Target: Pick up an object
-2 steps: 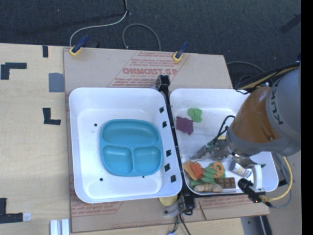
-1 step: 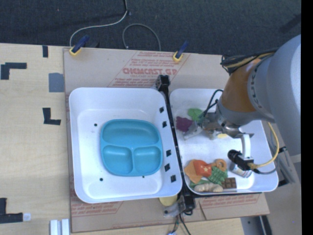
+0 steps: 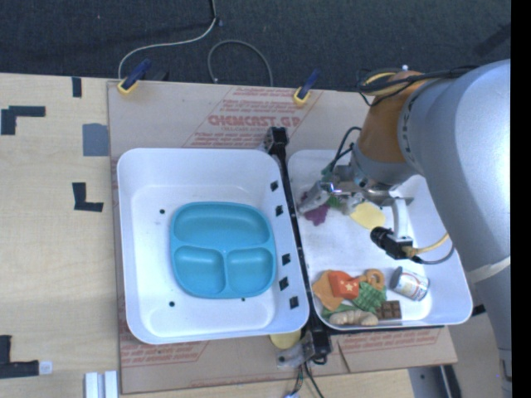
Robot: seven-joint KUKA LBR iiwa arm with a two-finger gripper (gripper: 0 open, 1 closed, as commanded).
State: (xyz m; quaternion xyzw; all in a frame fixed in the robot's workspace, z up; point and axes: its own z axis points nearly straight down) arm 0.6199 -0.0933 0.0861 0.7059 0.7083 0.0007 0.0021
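My gripper (image 3: 322,194) hangs low over the upper left part of the right bin (image 3: 440,247), just above a small purple toy (image 3: 316,215). A yellow toy piece (image 3: 366,215) lies to the right of the gripper, partly under the wrist. Along the bin's front lie an orange and red toy (image 3: 338,286), a pretzel-shaped piece (image 3: 374,278), a small silver can (image 3: 408,285), a brown chocolate bar (image 3: 390,311) and a tan bread-like piece (image 3: 353,315). I see nothing lifted off the bin floor.
The left bin (image 3: 137,222) holds a blue divided plate (image 3: 222,249). A black divider (image 3: 286,222) runs between the bins. The grey arm (image 3: 465,156) covers the right bin's upper right side. A cable loops beside the wrist.
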